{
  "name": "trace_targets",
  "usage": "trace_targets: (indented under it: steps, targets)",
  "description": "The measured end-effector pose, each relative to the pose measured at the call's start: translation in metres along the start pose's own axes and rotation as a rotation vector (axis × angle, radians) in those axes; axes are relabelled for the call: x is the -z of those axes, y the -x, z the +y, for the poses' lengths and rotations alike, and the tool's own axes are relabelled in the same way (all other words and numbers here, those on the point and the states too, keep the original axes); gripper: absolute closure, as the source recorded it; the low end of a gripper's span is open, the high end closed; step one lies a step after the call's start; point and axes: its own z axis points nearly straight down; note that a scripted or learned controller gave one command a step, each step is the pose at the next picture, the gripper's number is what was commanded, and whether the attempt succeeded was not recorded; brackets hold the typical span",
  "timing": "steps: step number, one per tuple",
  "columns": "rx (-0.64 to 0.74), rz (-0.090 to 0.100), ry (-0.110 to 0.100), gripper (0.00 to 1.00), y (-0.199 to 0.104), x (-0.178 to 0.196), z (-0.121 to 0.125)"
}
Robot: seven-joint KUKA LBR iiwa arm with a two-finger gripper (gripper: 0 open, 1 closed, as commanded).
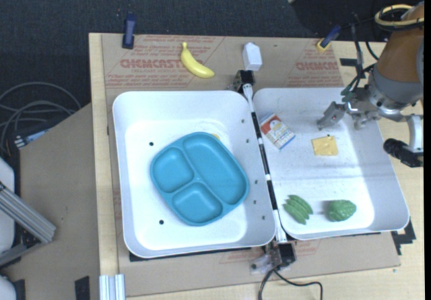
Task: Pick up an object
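My gripper [345,116] hangs over the far part of the right bin [377,177], open, with nothing between its fingers. Just below it in the view lies a flat yellow square [325,147], apart from the fingers. A small red, white and blue carton [277,131] rests near the bin's left wall. Two green toy vegetables lie near the front: a leafy one [297,207] and a rounder one [341,210]. The grey arm with its orange band [401,56] comes in from the right.
The left bin [135,130] holds a blue divided plate [197,177]. On the board behind the bins lie a yellow banana [195,63] and a small white object [252,56]. A black fitting [403,152] sits at the right bin's right rim.
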Motion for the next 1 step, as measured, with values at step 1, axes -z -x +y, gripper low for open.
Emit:
trace_targets:
  steps: [1]
  targets:
    - [-0.001, 0.002, -0.005, 0.0, -0.016, -0.0249, -0.0223]
